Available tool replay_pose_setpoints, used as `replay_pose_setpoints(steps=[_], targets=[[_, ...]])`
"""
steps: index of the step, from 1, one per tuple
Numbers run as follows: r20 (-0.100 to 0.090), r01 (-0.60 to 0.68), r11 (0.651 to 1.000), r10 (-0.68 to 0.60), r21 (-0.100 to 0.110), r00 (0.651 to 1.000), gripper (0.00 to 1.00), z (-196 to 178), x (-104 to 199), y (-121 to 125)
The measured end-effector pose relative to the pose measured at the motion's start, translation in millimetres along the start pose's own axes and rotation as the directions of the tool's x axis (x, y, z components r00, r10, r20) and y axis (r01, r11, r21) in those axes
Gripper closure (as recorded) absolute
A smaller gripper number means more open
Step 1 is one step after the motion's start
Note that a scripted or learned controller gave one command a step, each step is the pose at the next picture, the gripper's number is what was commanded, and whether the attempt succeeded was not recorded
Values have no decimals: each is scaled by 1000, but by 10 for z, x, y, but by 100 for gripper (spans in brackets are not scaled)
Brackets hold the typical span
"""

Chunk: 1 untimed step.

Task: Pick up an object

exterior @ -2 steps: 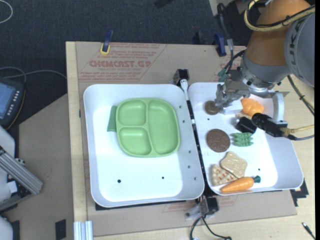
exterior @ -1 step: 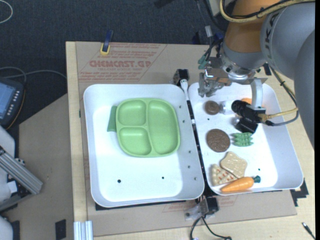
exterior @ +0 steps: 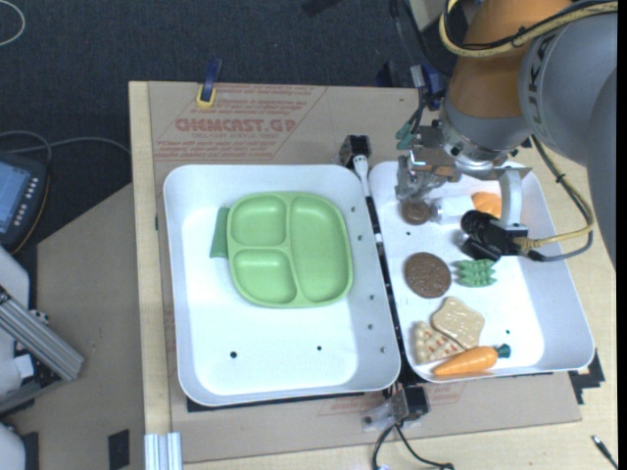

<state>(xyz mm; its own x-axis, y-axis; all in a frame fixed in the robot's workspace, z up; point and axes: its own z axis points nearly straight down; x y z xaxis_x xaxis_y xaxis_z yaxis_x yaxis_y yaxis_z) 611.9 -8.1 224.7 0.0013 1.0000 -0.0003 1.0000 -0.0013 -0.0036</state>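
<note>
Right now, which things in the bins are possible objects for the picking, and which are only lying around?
For the job:
hand
small brown piece under the hand
brown patty
carrot
crackers
green leafy toy
orange piece

Lying about:
green divided plate
yellow clamp

The two bins [exterior: 186, 262] are plain white. In the left one lies a pale green divided plate [exterior: 290, 249]. The right bin [exterior: 558, 311] holds a dark brown round patty [exterior: 427, 274], a tan cracker [exterior: 458, 321] with a dimpled pattern, an orange carrot [exterior: 464, 361] with a green tip, a small green piece [exterior: 476, 273] and an orange piece [exterior: 486, 203]. The arm [exterior: 578, 57] is grey with an orange band [exterior: 500, 47]. The desk [exterior: 147, 125] is tan with red lettering, and a yellow clamp [exterior: 207, 94] sits at its upper left edge.
</note>
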Motion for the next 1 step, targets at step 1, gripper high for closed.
replay_pose_setpoints(steps=[1], targets=[[0,3,1000,-3,-7,1000,100,20,122,176]])
